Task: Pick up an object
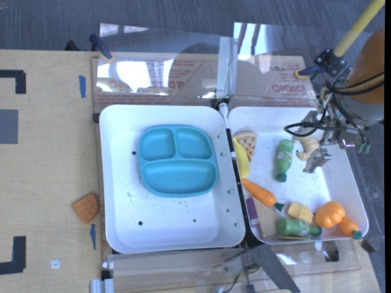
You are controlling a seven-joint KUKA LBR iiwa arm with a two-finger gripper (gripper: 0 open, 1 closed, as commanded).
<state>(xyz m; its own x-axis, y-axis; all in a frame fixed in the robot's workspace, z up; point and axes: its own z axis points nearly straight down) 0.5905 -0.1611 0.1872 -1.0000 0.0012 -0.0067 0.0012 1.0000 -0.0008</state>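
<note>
From above, the gripper (317, 159) hangs over the far part of the right bin (351, 182) with fingers slightly apart and holding nothing, just right of the green bottle (283, 159), a probably light, stiff, slippery plastic toy best pinched across its middle.

Arm: we see it (360, 72) enter from the right, grey, bent down at the wrist.
Gripper: we log it (314, 157) low, pointing down and left.
Cables: black loops (305, 126) at wrist.
</note>
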